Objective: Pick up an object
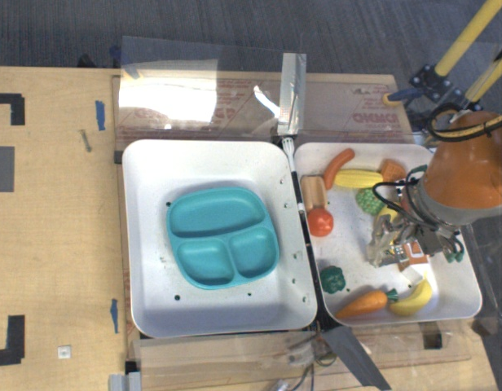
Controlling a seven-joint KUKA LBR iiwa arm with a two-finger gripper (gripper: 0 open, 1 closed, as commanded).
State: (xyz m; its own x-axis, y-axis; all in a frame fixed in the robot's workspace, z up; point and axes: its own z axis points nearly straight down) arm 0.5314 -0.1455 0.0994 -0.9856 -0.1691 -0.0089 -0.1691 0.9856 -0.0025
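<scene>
The right bin (467,300) holds several toy foods: a red tomato (320,222), a tan block (314,191), an orange-red chili (339,164), a yellow corn cob (358,178), a green leafy piece (369,200), a dark green broccoli (332,279), a carrot (363,303) and a banana (414,297). My gripper (391,244) hangs low over the middle of this bin, right of the tomato and above the banana. A small orange-and-white item (414,256) lies just beside it, partly hidden by the wrist.
The left bin (145,300) carries a teal divided plate (223,236). A ridge (304,243) separates the two bins. A clear upright panel (292,96) stands behind them. The grey arm with its orange band (467,173) covers the right bin's far right corner.
</scene>
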